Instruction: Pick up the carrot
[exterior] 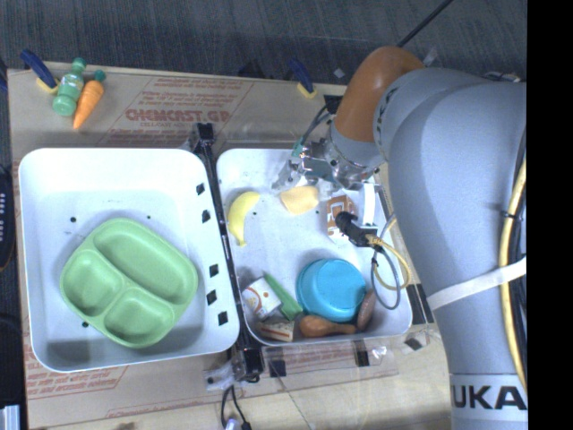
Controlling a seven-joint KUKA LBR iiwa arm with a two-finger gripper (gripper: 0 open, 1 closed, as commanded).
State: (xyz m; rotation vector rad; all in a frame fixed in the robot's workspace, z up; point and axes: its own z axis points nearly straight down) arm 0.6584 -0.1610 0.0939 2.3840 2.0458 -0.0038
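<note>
The carrot (87,103) is orange with a green top. It lies on the cardboard beyond the far left corner of the left bin (36,173), outside both bins and beside a green toy bottle (66,92). My gripper (302,170) is far from it, low over the back of the right bin (269,161), just above a pale yellow wedge (298,200). The wrist hides the gripper's tips, and I see nothing held.
A green divided plate (130,280) lies in the left bin. The right bin holds a banana (240,213), a blue bowl (331,289), a small carton (260,298) and several brown food pieces along its front wall. The arm covers that bin's right side.
</note>
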